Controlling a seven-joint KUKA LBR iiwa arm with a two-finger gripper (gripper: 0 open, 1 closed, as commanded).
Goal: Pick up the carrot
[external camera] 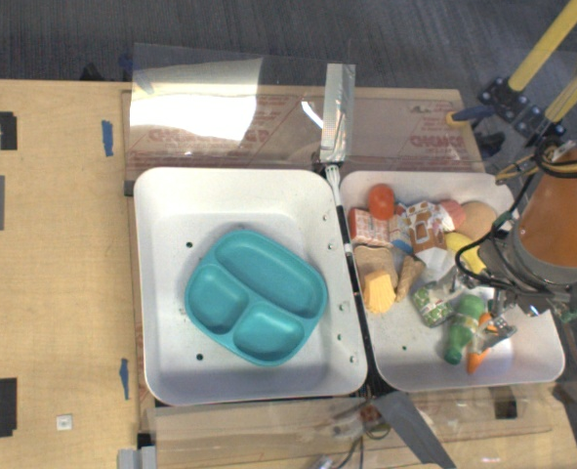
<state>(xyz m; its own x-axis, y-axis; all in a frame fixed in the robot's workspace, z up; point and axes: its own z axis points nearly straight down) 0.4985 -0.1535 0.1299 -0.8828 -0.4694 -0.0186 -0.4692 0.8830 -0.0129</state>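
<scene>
Carrot (475, 362) near right bin's (542, 364) front edge, just below pincer (498, 325), tilted; pincer's state impossible to tell.

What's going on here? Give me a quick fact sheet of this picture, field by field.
left bin: holds a teal divided plate
right bin: holds a pile of toy food
carrot: small orange tip near the right bin's front edge, beside a green item
gripper: low over the right bin, just above the carrot
arm: reaching in from the right
</scene>
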